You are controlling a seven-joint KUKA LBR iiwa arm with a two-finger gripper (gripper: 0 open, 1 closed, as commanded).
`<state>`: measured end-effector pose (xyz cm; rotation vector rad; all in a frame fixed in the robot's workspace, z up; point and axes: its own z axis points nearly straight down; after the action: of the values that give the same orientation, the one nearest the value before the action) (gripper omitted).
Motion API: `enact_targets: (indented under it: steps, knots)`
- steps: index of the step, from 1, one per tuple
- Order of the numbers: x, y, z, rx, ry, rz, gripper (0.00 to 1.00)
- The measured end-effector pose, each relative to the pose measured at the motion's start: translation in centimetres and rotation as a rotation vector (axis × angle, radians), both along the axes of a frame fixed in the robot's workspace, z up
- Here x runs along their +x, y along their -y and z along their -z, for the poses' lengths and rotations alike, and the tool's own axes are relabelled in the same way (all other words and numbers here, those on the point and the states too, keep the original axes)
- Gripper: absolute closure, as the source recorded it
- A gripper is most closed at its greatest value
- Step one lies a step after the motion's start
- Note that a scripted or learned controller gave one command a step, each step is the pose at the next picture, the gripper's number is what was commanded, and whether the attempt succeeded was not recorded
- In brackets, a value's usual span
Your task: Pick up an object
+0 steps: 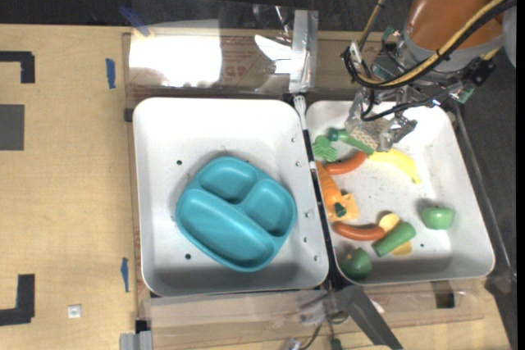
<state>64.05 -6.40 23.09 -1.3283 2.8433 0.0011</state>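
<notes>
The likeliest target is the red chili pepper, lying in the upper left part of the right bin, its long axis running from lower left up to the right, roughly across the bin. Its upper right end is tucked just under the gripper, so the pepper is judged to lie directly below and slightly to the left of the tool in this slanted view. A green leafy piece is seen touching the pepper's left end, and a yellow banana is laid just to the right, pointing down toward the bin's middle. Whether anything is held is not shown: the tool tip is a tangle of metal and cable from this angle, and it cannot be told whether it is spread or closed.

Further out, an orange carrot is stretched along the left wall of the bin, and a cluster is gathered near the front: a second red pepper, a green cucumber-like piece, a small yellow piece, a round green item and a green pepper set apart to the right.

A descent here is judged crowded: pepper, leaf and banana are all packed beneath the tool, so a closing grip could catch any of them.

In the left bin, a teal divided plate is seen, well apart from the action.
</notes>
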Motion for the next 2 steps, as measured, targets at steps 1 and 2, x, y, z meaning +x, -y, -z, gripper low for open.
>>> enact_targets:
  steps: [1,2]
  knots:
    - [2.8,6.3,-7.4,-0.003,0.011,-0.141,1.0]
    - [-5.9,2.7,-2.9,0.001,0.002,-0.084,1.0]
